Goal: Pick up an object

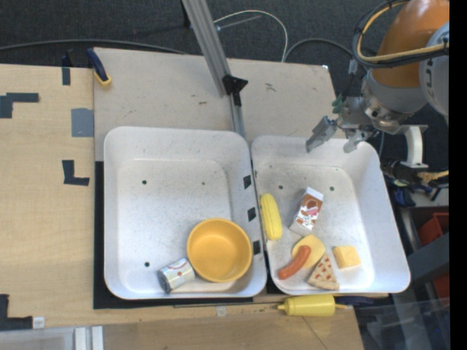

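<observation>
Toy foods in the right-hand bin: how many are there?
6: corn cob, small carton, hot dog, cheese cube, pizza slice, yellow piece behind it. Some may be hidden.

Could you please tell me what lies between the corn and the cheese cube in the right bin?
In the camera view, the small carton lies between the corn and the cheese cube.

The grey two-finger gripper (336,140) hung over the far rim of the right shallow white bin (390,224), fingers spread apart with nothing between them. That bin held a yellow corn cob (271,216), a small white carton (309,211), a red sausage (294,263), a pizza slice (324,273) and a yellow cheese block (346,257). The left shallow white bin (128,195) held a yellow bowl (218,250) and 1 small tin can (176,275).
</observation>
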`<state>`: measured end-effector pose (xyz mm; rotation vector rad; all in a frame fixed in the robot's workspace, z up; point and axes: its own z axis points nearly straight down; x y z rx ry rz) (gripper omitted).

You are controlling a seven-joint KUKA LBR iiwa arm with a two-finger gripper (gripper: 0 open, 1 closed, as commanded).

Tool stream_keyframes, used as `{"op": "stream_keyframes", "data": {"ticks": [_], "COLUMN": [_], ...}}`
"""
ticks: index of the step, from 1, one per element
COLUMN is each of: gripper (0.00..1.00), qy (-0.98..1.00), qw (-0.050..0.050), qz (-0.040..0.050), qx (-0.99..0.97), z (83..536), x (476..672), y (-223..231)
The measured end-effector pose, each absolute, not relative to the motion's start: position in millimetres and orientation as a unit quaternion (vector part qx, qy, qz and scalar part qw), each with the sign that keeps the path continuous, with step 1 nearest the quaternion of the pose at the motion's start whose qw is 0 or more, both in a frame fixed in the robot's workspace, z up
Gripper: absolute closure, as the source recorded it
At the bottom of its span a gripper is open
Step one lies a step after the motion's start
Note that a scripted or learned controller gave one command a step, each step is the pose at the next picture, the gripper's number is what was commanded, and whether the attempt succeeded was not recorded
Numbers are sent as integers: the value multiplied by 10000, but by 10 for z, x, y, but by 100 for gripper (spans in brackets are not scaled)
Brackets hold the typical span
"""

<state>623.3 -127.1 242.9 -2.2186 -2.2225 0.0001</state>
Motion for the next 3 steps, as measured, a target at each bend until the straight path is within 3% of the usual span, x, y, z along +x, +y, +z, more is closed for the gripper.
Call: {"op": "stream_keyframes", "data": {"ticks": [1, 3], "gripper": [0, 0], "qy": [-7080, -7077], "qw": [5, 16], "qz": [3, 24], "qx": [-7062, -7065], "z": [2429, 1520], "x": [6233, 6287], "y": [-1271, -1255]}}
